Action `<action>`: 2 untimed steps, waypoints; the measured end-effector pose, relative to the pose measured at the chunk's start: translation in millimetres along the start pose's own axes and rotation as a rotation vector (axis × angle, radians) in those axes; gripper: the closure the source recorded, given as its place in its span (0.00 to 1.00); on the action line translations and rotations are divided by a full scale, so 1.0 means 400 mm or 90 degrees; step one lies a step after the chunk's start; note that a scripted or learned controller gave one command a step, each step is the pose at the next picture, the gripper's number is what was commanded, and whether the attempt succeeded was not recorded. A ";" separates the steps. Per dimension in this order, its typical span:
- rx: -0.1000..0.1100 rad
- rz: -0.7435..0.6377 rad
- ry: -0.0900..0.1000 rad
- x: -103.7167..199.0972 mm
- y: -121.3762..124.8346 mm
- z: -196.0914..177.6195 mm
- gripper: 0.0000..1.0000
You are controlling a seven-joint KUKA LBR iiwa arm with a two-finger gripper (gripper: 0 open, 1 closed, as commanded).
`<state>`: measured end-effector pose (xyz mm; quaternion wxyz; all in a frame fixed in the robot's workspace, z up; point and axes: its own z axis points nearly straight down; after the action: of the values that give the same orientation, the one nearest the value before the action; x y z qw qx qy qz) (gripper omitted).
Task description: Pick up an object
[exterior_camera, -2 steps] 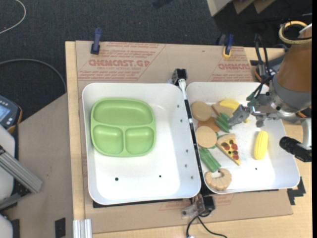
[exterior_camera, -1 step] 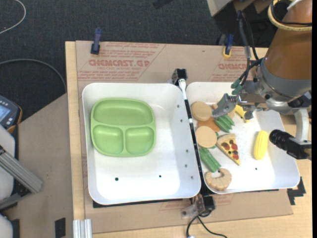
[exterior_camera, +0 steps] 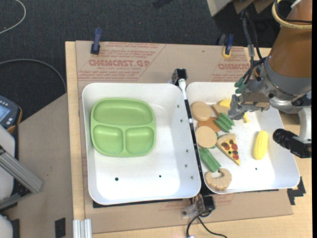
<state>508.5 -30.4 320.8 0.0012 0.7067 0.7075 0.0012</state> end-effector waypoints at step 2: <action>-0.001 -0.004 0.002 0.275 -0.072 -0.071 1.00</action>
<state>479.6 79.4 349.0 0.0006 0.7043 0.7099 0.0025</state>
